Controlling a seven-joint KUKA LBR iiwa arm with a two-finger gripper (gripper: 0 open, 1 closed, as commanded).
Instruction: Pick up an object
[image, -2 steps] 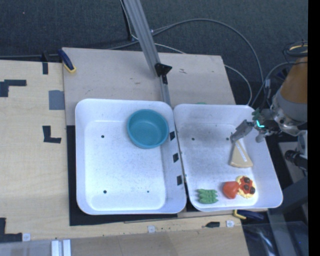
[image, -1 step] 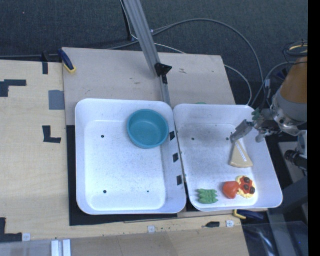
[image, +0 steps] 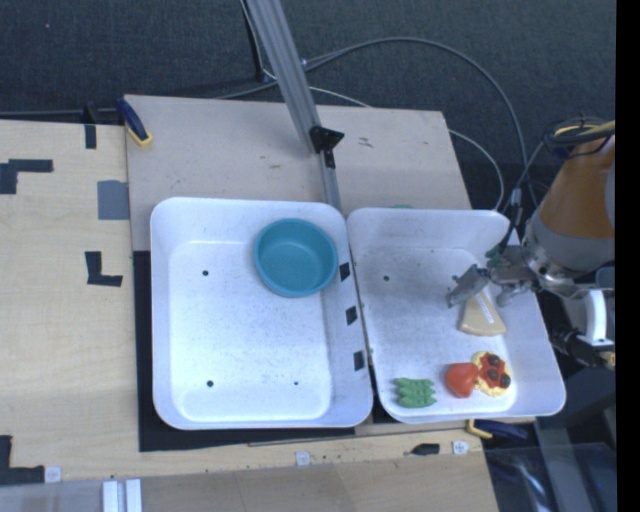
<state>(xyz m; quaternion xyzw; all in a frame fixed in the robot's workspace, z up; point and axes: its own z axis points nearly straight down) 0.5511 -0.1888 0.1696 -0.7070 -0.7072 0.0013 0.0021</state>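
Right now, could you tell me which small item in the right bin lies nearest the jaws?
The tan wedge, just below them; the red, yellow and green pieces lie lower.

Plastic bins on a pale wood tabletop

Both white bins (image: 180, 400) (image: 535, 400) look like smooth, speckled plastic with a faint sheen; the blue bowl (image: 296, 257) is matt plastic; the tabletop (image: 60, 300) is pale, matt wood; the slanted pole (image: 285, 60) is dull grey metal.

Arm (image: 580, 200) cut off at right edge, tan object (image: 483, 320) partly hidden under gripper (image: 478, 285)
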